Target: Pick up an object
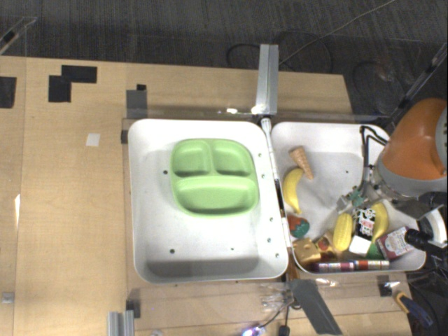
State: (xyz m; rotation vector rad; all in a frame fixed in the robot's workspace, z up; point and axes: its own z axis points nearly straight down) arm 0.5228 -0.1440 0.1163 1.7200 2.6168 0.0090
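The gripper (pixel 355 203), its grip state unclear, hangs just above the corn (pixel 343 232), upright near the right bin's (pixel 329 142) front edge.

A robotics lab: a wooden counter (pixel 70 187) with black marker squares (pixel 71 81), metal brackets (pixel 267 79), loose cables (pixel 336 30), and dark carpet (pixel 175 12).

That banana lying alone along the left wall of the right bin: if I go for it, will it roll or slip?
The banana is curved and lies flat, so it will probably pivot rather than roll. Its skin looks smooth, likely plastic, so it may slip from the fingers. It lies close to the bin wall, which leaves little room on that side.
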